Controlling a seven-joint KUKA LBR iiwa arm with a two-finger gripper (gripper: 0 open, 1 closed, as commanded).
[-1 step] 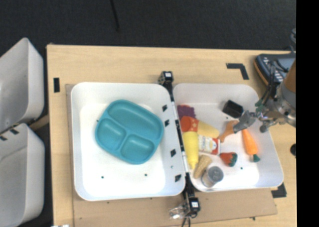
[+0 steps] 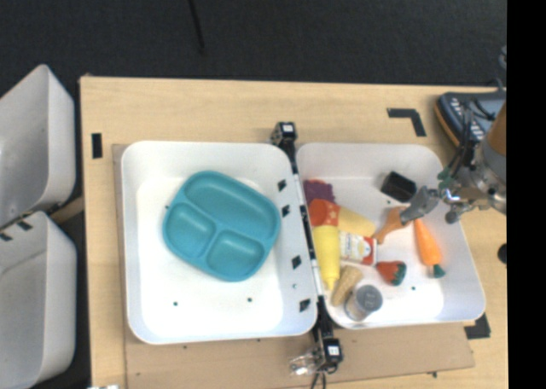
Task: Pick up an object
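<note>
**Gripper low over right bin, nothing held**

Bins sit side by side on the wooden bench. Left bin (image 2: 136, 208) holds a teal divided plate (image 2: 222, 225), lying flat near its middle, well apart from the arm and probably not the target.

Right bin (image 2: 461, 293) holds the clutter. Along its left wall, crowded against the divider: a purple piece (image 2: 317, 188), a red-orange piece (image 2: 322, 211), a yellow toy banana (image 2: 327, 255) and a white packet with red print (image 2: 357, 246). Below them, near the front edge, a grey round can (image 2: 368, 300) and a small strawberry-like toy (image 2: 392, 271). A black block (image 2: 397, 185) lies toward the back, an orange carrot toy (image 2: 427, 244) toward the right. Items look dumped loose, as for random grasp trials.

Arm enters from the right, wrist tilted so the gripper (image 2: 416, 204) points leftward and down into the bin, between the black block and the carrot. An orange stick-like item (image 2: 390, 225) lies just beside the fingertip; contact unclear. Cannot tell whether the fingers are spread or closed. Judged stage: approach, no pick yet.
</note>
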